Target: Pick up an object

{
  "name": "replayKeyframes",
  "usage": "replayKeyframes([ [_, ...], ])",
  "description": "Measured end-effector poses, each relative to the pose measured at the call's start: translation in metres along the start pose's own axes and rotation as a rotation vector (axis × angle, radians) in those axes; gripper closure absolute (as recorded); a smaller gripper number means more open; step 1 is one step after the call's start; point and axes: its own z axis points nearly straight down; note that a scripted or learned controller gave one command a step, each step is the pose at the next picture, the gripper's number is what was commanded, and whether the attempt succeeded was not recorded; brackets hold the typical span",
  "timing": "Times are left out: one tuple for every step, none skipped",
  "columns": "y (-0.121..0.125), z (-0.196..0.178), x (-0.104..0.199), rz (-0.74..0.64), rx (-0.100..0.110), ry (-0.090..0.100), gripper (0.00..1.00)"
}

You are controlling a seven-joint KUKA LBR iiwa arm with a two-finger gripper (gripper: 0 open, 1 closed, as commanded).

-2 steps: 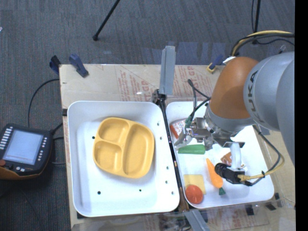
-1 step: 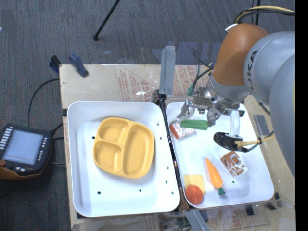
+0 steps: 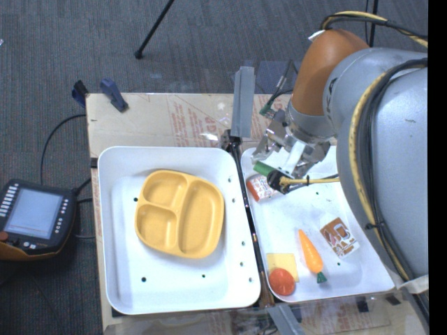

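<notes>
My gripper (image 3: 278, 167) hangs low over the far left corner of the right bin (image 3: 363, 274). Just below and left of it lies a small red and white packet (image 3: 258, 188), close to the bin's left wall. A green piece (image 3: 264, 167) shows right under the gripper body. Further toward the front lie an orange carrot (image 3: 311, 250), a yellow cheese slice (image 3: 281, 262), a red tomato (image 3: 281, 281) and a brown snack packet (image 3: 339, 235). The arm's grey body hides the bin's right side.
In the left bin (image 3: 119, 257) rests a yellow divided plate (image 3: 180, 213). A grey upright bar (image 3: 242, 107) stands behind the divider between the bins. A teach pendant (image 3: 31, 218) sits on the floor at the left.
</notes>
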Motion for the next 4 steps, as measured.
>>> replayKeyframes([
  [-0.053, -0.005, -0.018, 0.513, 0.000, 0.001, 1.00],
  [-0.035, -0.011, 0.022, 0.728, -0.001, 0.004, 1.00],
  [-0.066, 0.007, 0.078, 0.704, 0.000, 0.003, 1.00],
  [-0.009, 0.006, 0.002, 0.726, -0.002, 0.000, 1.00],
])
